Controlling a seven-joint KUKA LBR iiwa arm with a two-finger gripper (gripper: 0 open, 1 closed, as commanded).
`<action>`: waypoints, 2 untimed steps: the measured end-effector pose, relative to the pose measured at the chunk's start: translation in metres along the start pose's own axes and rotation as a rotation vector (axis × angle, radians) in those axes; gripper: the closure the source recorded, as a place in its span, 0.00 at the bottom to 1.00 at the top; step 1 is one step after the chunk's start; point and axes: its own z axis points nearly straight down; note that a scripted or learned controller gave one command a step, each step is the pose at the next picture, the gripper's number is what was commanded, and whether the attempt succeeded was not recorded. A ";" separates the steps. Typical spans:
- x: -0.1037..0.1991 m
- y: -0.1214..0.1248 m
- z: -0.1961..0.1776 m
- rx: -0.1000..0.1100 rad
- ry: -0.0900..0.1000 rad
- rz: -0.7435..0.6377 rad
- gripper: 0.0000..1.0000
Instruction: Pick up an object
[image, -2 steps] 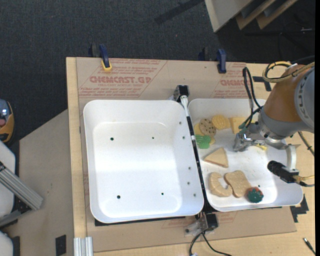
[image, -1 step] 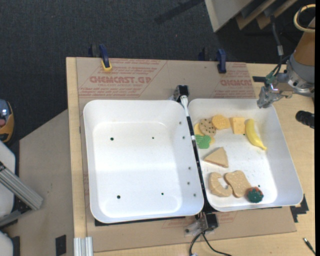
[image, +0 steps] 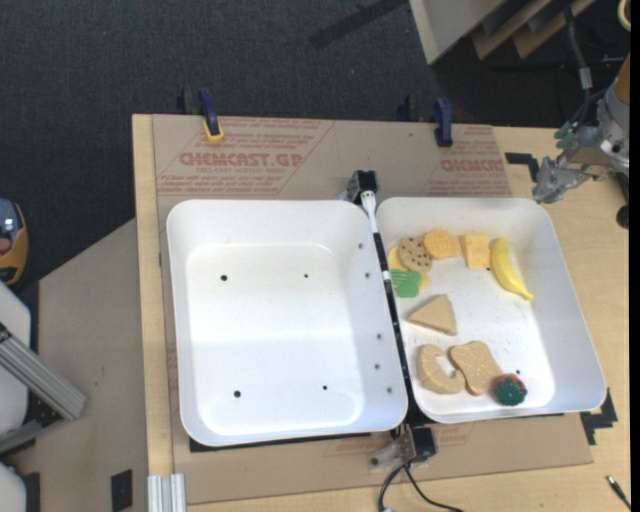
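The right bin (image: 560, 300) holds several toy foods. A yellow banana (image: 510, 268) lies near its right side. A round cookie (image: 413, 254), an orange cracker (image: 441, 244) and a yellow cheese block (image: 477, 250) sit along the back. A green piece (image: 406, 283) lies by the divider, and a tan wedge (image: 434, 316) is in the middle. Two bread-like pieces (image: 456, 367) and a red and green berry (image: 510, 390) lie at the front. My gripper (image: 553, 182) hangs above the bench past the bin's back right corner, away from all of them.
The left bin (image: 270, 320) stands beside the right one on a cardboard sheet (image: 250, 160) held by two blue clamps (image: 209, 112). A black clip (image: 362, 185) sits where the bins meet at the back. Cables trail off the front edge.
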 end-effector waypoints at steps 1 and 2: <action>0.031 -0.029 0.003 0.011 0.006 -0.001 1.00; -0.002 -0.002 -0.085 -0.004 -0.002 0.000 1.00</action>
